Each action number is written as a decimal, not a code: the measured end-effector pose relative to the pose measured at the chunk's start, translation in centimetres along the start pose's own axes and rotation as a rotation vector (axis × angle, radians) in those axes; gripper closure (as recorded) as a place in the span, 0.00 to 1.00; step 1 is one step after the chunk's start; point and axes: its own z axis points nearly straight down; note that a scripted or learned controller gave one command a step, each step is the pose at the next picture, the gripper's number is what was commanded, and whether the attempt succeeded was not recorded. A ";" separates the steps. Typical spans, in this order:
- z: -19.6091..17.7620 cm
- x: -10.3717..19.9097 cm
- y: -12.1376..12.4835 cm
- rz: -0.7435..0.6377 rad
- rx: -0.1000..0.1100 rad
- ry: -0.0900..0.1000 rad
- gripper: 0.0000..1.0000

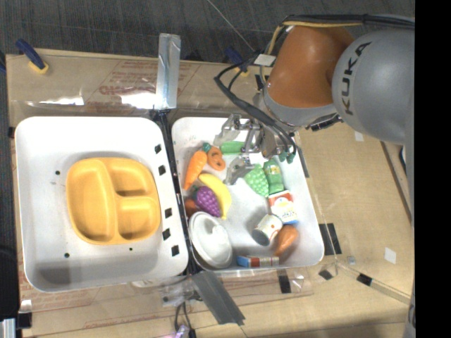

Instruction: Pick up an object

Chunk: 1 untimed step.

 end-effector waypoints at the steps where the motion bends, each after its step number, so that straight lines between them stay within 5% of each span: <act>1: 9.5 0.0 -1.1 -0.082 0.006 -0.026 0.00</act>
